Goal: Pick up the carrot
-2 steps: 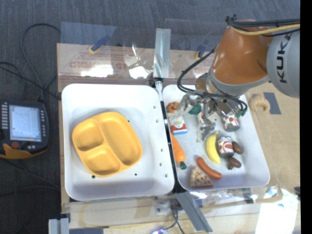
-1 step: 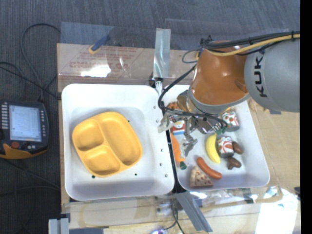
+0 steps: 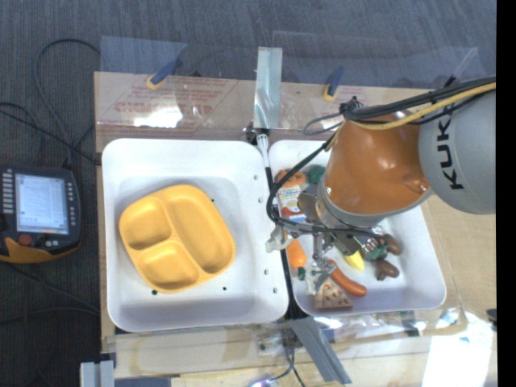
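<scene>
Two bins: carrot (image 3: 297, 253) lies at the right bin's (image 3: 431, 280) left wall among other food. Gripper (image 3: 321, 266) hangs just beside it; grip state cannot be told, presumably positioning to grasp.

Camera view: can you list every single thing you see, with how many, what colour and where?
white bins: two, white, side by side on the bench
divided tray: one, yellow, in the left bin
carrot: one, orange, right bin, near its left wall
sausage: one, orange-red, right bin, near the front
pizza slice: one, brown and red, right bin, front edge
brown toy foods: two, dark brown, right bin, right side
handheld controller: one, black with a screen, on the floor, left
arm: one, grey with an orange band, over the right bin
pincer: one, metal, beside the carrot
</scene>
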You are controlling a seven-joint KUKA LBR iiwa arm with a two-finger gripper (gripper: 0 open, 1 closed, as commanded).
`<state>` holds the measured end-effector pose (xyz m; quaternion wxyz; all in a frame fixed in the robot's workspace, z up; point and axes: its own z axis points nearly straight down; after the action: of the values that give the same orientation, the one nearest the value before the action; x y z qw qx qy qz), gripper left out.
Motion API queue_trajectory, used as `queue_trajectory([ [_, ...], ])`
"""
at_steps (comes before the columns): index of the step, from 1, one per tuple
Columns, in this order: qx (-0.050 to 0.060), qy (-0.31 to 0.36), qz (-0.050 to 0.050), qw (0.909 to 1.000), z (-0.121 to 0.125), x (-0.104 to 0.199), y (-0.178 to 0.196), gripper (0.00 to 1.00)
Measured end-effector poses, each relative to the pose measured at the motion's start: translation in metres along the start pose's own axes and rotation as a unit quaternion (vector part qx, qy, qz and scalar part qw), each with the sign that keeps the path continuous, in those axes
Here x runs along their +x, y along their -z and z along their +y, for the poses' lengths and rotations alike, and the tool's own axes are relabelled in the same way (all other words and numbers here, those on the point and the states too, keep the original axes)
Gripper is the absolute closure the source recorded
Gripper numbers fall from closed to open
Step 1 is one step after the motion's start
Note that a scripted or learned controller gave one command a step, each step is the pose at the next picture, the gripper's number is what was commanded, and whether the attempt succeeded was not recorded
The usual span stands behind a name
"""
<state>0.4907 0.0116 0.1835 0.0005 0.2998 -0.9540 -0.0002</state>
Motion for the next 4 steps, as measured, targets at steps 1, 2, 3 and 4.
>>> queue_trajectory([
  [1,0.001,0.077,-0.001,0.997,-0.097,-0.007,0.0,0.0],
  [2,-0.001,0.067,-0.002,0.9978,-0.034,-0.038,0.0,0.0],
  [3,-0.001,0.056,-0.001,0.9984,0.009,-0.012,0.004,0.0],
  [4,0.0,0.29,-0.002,0.9569,-0.054,-0.047,0.0,0.0],
])
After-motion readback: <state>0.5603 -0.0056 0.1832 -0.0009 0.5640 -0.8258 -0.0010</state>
